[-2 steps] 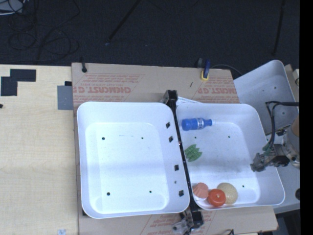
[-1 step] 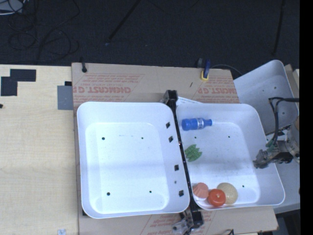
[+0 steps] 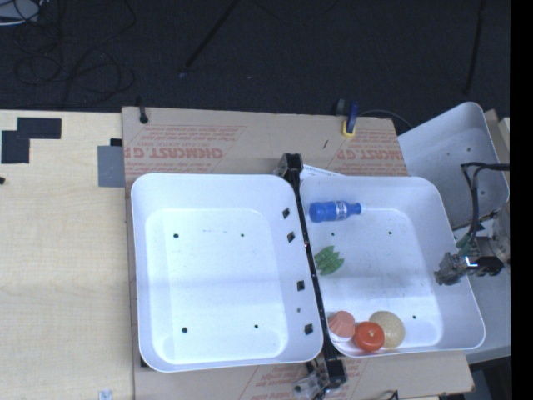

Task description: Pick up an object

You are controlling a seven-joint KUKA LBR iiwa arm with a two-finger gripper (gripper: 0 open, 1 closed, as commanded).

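a dark carpeted floor (image 3: pixel 250 40) strewn with thin black cables (image 3: pixel 67 65) fills the top. below it, a pale light-wood bench top (image 3: pixel 58 265) sits left, beside a flat brown printed cardboard sheet (image 3: pixel 216 140).
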